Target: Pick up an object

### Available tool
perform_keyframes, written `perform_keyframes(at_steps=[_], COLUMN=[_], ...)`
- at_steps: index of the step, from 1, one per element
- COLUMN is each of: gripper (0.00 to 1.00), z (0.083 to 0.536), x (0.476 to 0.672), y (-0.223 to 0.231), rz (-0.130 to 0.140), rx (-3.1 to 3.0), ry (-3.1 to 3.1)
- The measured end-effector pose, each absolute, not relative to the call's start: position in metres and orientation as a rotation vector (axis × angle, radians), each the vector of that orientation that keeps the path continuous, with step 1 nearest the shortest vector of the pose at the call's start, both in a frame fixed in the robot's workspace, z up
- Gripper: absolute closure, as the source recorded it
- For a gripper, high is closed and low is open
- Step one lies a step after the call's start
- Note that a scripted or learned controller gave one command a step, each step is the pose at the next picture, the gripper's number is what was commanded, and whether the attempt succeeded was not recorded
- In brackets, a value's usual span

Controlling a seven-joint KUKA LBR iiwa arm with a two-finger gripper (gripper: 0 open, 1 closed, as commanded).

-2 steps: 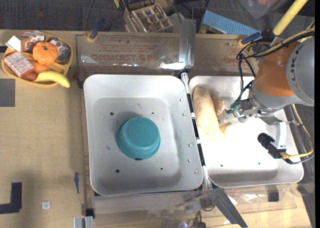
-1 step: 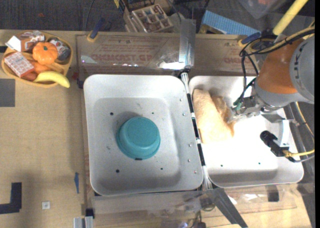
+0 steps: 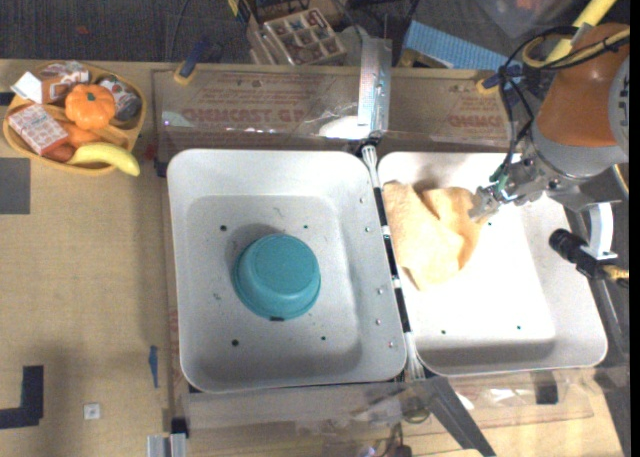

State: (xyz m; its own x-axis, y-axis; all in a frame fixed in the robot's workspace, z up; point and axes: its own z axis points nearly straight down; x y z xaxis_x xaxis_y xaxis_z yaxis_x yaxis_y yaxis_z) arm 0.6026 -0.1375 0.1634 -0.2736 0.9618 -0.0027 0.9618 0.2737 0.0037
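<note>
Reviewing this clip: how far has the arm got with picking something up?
Done: the gripper has reached the right bin and sits at the upper right edge of the yellow cloth. In hand: it seems to be working at that edge, but the view does not settle whether it has hold of it. Left: the cloth lies mostly flat against the bin's left wall, not lifted. The teal bowl sits upside down in the left bin.

Two shallow white bins are counted on the bench: a left bin (image 3: pixel 190 245) and a right bin (image 3: pixel 520 315), touching along one shared edge. One teal bowl (image 3: pixel 278 276) is counted, inside the left bin, upside down. One yellow cloth (image 3: pixel 432 233) is counted, just right of that shared edge. One basket (image 3: pixel 20 135) is seen well left of the left bin, holding one orange pumpkin (image 3: pixel 90 106) and one banana (image 3: pixel 106 156); the small boxes beside them cannot be counted surely.
</note>
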Motion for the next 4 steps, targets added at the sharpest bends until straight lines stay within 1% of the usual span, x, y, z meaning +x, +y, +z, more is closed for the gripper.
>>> perform_keyframes(at_steps=[1, 2, 3, 4], gripper=[1.0, 1.0, 0.0, 0.0], z=[0.21, 0.201, 0.201, 0.091], x=[0.603, 0.637, 0.637, 0.657], y=[-0.189, -0.148, -0.147, -0.11], rz=[0.001, 0.002, 0.002, 0.007], rx=[1.887, 1.694, 1.694, 1.764], ry=[2.505, 2.637, 2.637, 2.584])
